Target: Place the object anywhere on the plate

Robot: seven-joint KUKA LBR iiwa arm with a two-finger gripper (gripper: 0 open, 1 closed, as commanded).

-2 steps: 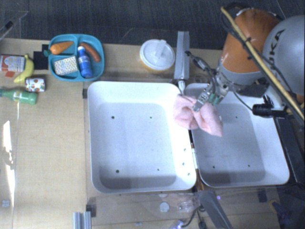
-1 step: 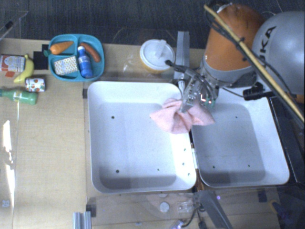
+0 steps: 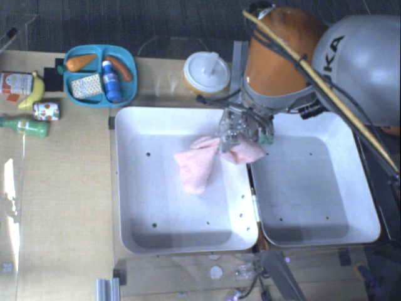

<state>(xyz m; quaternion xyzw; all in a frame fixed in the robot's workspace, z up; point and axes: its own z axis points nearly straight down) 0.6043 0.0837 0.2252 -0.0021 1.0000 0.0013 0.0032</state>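
Arm [image 3: 351,61] cut off at right edge, tool [image 3: 244,133] fingertips hidden by pink cloth [image 3: 203,162]

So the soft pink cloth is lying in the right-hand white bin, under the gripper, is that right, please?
Not quite: the camera view shows the soft pink cloth mostly in the left-hand white bin, one end draped over the divide toward the right bin, under the gripper.

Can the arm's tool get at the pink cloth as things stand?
Probably yes. The tool sits right over the pink cloth, at its upper right end by the divide between the white bins, with nothing in between.
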